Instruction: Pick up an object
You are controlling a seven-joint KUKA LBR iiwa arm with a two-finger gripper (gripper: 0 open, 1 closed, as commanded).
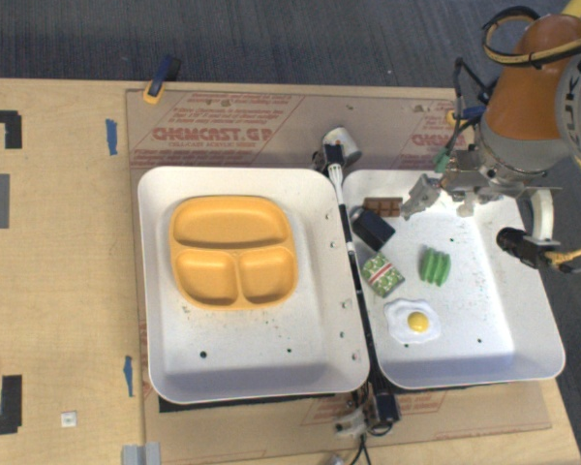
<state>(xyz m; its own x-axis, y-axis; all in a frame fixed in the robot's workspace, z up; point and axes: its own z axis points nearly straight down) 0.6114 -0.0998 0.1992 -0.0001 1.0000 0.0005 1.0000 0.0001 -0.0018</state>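
The right bin (523, 342) holds several small items. A brown bar (381, 204) lies at its far left, with a dark blue block (373, 229) just in front of it. Nearer the middle are a green and white packet (381, 275), a green ridged piece (435, 266) and a toy fried egg (413, 321). My gripper (443, 200) hangs over the bin's far side, right of the brown bar. Its fingers are spread, one finger (418, 196) slanting left, and nothing sits between them.
The left bin (165, 356) carries a yellow divided plate (234, 250). A white and black clamp (337, 151) sits at the far end of the ridge between the bins. Cables loop above the arm's wrist (523, 105) at the right.
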